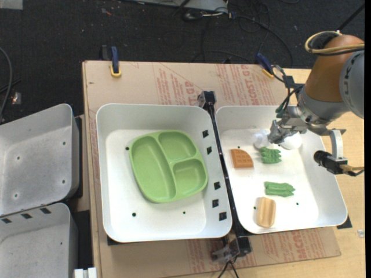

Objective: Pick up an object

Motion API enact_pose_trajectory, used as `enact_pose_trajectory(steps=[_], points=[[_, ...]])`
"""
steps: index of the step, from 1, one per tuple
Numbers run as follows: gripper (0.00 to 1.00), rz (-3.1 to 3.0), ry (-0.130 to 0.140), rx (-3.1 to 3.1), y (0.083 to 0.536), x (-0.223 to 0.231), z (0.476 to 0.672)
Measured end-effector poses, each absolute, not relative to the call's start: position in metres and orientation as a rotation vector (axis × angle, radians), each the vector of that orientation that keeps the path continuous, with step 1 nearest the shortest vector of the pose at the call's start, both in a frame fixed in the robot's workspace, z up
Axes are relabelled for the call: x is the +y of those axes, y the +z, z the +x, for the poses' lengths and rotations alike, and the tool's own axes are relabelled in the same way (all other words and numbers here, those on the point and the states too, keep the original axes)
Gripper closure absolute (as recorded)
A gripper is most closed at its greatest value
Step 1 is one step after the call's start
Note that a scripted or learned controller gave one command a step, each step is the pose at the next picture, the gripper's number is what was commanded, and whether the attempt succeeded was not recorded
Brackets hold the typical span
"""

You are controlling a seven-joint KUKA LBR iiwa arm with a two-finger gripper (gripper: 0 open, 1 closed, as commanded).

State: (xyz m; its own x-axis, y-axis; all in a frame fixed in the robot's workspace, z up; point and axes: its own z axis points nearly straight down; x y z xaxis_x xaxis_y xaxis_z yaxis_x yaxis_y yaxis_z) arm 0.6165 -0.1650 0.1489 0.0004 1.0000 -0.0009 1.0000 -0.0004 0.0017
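White plastic forms both bins, and the right-hand bin point(324, 213) is taken as the landmark. Inside it, near its far wall, the gripper point(277, 133) is seen lowered over a small white object point(262, 138), with a second white piece point(291, 143) just beside it on the arm's side. How far the pincer is open, and whether anything is held in it, cannot be told, since the wrist hides that detail.

A green toy point(270, 154) lies just nearer the camera than the gripper. A brown cracker-like piece point(242, 158) rests toward the bin's left wall. Another green toy point(279, 189) sits near the bin's middle, and a tan bread-roll shape point(266, 212) lies toward its near wall. A green divided plate point(168, 165) rests in the bin to the left.

Several failures are judged likely. The white object is small and rounded, so it could be squeezed out sideways on closing. With neighbours packed so close, two pieces might be caught together, or one nudged away. The far wall being near, the object could also be pushed against it and missed.
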Motion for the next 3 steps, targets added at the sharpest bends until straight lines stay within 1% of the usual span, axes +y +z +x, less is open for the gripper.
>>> enact_pose_trajectory(steps=[1,2,3], points=[[1.0,2.214,0.005,2.222,0.206,-0.155,0.62],[1.0,2.216,0.004,2.222,0.231,-0.155,0.621],[1.0,2.214,0.002,2.23,0.235,-0.096,0.618]])
